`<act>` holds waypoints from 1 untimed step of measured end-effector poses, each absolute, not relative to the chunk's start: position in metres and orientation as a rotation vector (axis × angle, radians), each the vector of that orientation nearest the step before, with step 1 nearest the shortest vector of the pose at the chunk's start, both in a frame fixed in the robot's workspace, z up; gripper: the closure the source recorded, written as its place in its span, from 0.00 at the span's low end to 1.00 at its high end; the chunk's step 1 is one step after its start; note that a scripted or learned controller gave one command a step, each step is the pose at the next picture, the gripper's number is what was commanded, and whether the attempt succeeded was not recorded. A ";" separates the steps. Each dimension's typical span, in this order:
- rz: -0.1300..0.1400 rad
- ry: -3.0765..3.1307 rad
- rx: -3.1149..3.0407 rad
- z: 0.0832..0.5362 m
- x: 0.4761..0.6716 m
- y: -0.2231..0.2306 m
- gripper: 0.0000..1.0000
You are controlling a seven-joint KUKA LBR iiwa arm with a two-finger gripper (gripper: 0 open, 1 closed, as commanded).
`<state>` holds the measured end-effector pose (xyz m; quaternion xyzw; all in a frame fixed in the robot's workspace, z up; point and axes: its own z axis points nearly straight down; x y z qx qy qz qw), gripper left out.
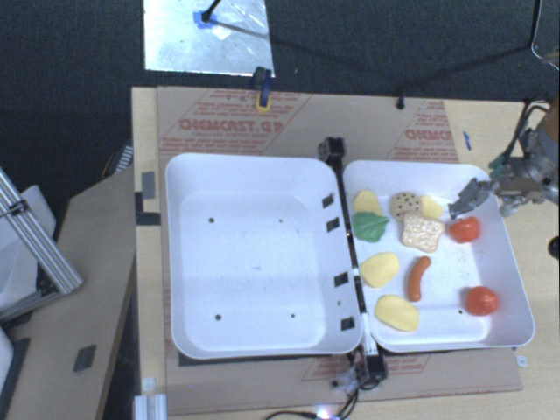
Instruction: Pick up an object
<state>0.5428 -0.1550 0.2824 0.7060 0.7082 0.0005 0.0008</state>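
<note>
The right bin [416, 170] holds several toy foods. Along its far side lie a yellow piece [367, 202], a speckled cookie [404, 204] and a small yellow piece [432, 206]. Below these are a green leaf [370, 226], a tan cracker [422, 232] and a red tomato [465, 229]. Nearer the front lie a yellow potato [380, 269], an orange sausage [419, 278], a yellow lemon [396, 312] and a second red tomato [481, 300]. My gripper [465, 199] reaches in from the right and hangs just above and beyond the first tomato, with nothing seen in it.
The left bin [254, 161] stands beside the right one, with a black hinge strip [343, 234] between them. Both rest on a cardboard sheet [236, 116]. A shiny metal plate [208, 24] lies on the dark floor beyond the bench.
</note>
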 end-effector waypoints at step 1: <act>-0.007 2.231 2.225 0.142 0.538 -0.136 0.00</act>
